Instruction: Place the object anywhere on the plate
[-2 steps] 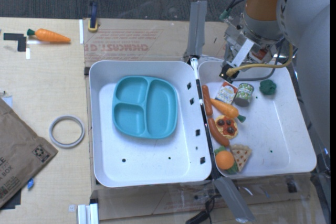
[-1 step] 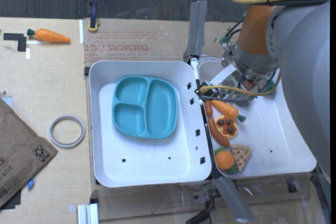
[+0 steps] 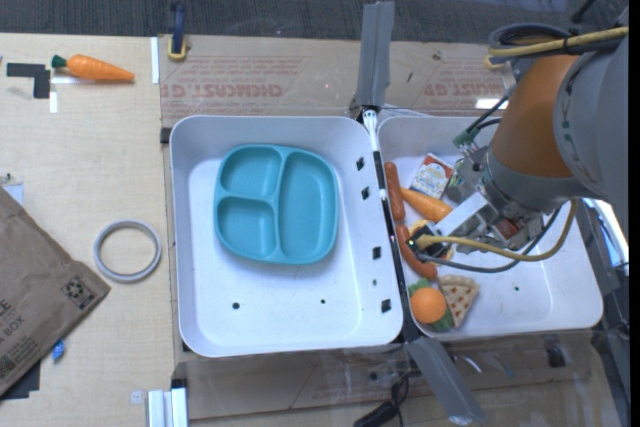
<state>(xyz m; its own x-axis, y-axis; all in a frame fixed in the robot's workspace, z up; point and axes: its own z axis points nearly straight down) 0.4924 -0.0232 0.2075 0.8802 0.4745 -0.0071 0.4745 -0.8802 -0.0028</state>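
Pincer is low over the right bin, well right of the plate. Can't tell if it's spread or pressed together, the wrist and cables block it from this angle, and I can't see anything pinched in it either. The arm comes in from the far side, away from the plate.

Closest thing on the plate side of the pincer is a red chili, lying along the bin wall nearest the plate. A bit further up is a carrot, then a snack packet just beyond it. The sausage lies lengthwise, right against the wall facing the plate. Down in the bin's front corner, on the plate side, is an orange, touching a waffle wedge on its far side.

No clue which one is "the object" tbh, but every candidate is in that right bin, apart from the plate.

The plate is blue w/ 3 compartments and sits about mid left bin.

Out on the desk, left of the plate: tape ring nearest, a cardboard box further out at the front, and a second carrot up toward the back.
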